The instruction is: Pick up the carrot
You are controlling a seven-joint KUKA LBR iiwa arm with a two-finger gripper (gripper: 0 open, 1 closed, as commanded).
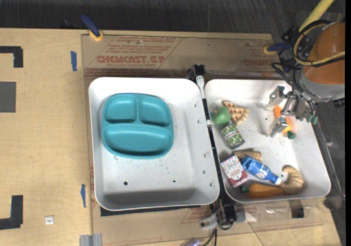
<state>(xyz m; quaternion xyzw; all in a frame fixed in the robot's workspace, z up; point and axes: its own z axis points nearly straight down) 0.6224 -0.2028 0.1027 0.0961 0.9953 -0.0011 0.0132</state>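
The carrot (pixel 288 125) is a small orange piece with a green end, in the upper right part of the right bin (pixel 321 154). My gripper (pixel 278 112) hangs over that spot, and its silver fingers (pixel 276 96) stand on either side of the orange body, shut on it. The carrot lies at a slant with its green tip pointing down-right. I cannot tell whether it rests on the bin floor or hangs just above it. The arm's orange band (pixel 328 58) is at the right edge.
The right bin also holds a green toy (pixel 222 116), a waffle (pixel 236 112), a green can (pixel 234 137), a red and white carton (pixel 232 169), a blue packet (pixel 259 170), a bread roll (pixel 294 177) and a long orange-brown piece (pixel 267 189). A teal divided plate (pixel 137 125) lies in the left bin (pixel 109 184).
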